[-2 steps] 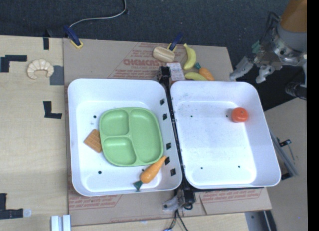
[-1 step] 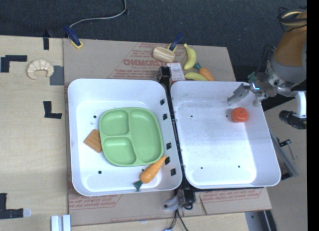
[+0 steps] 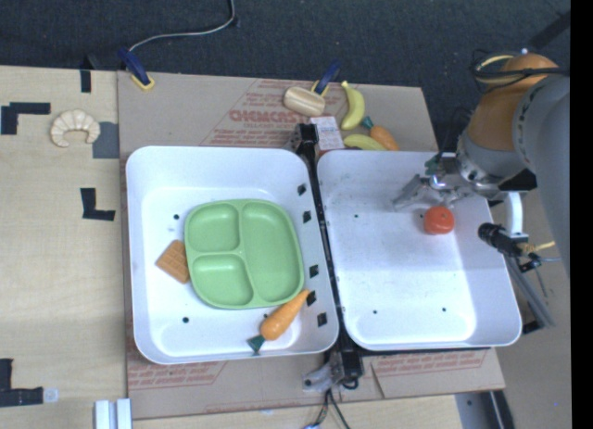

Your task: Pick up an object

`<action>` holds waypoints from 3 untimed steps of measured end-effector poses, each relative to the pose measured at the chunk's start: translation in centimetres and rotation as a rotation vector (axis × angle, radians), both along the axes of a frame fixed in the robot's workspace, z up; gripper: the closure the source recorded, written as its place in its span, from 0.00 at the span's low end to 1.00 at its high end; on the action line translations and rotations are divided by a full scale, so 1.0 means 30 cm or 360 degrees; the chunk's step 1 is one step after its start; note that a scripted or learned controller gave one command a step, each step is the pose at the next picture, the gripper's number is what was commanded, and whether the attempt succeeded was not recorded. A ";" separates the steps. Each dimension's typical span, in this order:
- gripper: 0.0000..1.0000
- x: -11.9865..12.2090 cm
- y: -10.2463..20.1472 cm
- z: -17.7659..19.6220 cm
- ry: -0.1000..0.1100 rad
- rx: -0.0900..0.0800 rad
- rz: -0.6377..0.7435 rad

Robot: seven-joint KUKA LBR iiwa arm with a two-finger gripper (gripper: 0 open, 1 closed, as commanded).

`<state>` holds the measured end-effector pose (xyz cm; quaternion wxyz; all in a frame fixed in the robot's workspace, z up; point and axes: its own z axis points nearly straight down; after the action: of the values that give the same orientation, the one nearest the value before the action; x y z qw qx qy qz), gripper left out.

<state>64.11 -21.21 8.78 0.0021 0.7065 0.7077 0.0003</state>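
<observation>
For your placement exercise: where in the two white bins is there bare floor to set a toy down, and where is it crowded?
Free: the right bin floor below the red tomato, and the left bin strip above the green plate. Crowded: the left bin's lower part, with plate, carrot and cracker, and around the tool.

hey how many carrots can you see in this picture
2. One carrot lies in the left bin, below the green plate. Another carrot sits outside behind the bins, beside the bananas, partly hidden.

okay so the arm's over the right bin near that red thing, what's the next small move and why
Probably a short shift toward the red ball, then down. The gripper sits just up and left of it in the right bin, with nothing visibly between its fingers, so it seems not yet lined up.
</observation>
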 end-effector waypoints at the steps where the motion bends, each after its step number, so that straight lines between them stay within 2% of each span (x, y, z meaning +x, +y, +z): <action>1: 0.00 -0.118 -0.006 -0.001 -0.0005 -0.0003 0.0001; 2: 1.00 -0.113 -0.005 0.036 -0.0012 -0.0004 0.0001; 3: 0.00 -0.113 -0.005 0.036 -0.0011 -0.0004 0.0001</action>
<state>60.72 -21.36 9.86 0.0054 0.7063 0.7079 0.0020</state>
